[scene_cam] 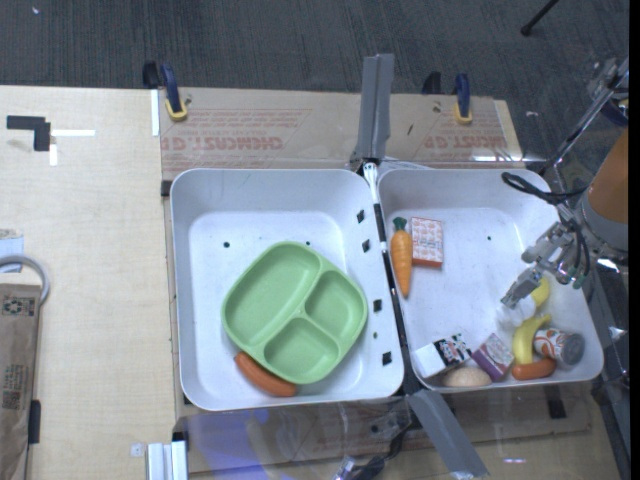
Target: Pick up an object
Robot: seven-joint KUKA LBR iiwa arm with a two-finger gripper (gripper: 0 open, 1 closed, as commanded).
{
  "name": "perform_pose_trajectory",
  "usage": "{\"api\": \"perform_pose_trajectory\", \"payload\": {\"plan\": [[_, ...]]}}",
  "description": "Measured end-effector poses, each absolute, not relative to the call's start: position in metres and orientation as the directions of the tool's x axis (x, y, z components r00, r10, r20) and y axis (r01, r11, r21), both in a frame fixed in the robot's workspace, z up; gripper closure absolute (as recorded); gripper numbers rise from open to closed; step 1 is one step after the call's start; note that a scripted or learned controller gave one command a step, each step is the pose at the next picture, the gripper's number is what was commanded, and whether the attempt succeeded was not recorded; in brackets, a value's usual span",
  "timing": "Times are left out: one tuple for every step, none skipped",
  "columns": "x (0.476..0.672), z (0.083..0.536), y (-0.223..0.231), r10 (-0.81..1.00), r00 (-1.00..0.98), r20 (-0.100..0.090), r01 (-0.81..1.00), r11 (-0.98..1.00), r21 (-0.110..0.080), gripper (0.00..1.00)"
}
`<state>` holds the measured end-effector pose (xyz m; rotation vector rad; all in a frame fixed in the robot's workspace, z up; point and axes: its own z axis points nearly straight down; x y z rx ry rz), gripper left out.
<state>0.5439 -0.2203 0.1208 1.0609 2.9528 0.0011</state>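
Along the right bin's [470, 200] near wall lie a small box [450, 351], a purple packet [494, 353], a can [556, 345] and a banana [527, 336]. Just above the banana the fingers [523, 288] hang spread, holding nothing. Best to descend straight, straddle the banana across its width, then close firmly. Farther back, a toy carrot [401, 256] lies by the left wall

Two white bins: left bin [190, 268], right bin [470, 193]. Cardboard sheet [300, 133] beneath, far side, held by two clamps [172, 93]. Brown paper bag [18, 368] at surface left edge.
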Motion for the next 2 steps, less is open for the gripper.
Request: {"api": "perform_pose_trajectory", "payload": {"plan": [[0.4777, 0.1071, -0.2042, 0.792, -0.611, 0.001, 0.792, 0.611, 0.001, 0.00], [0.4791, 0.1164, -0.2045, 0.793, -0.609, -0.002, 0.793, 0.609, 0.003, 1.00]]}}
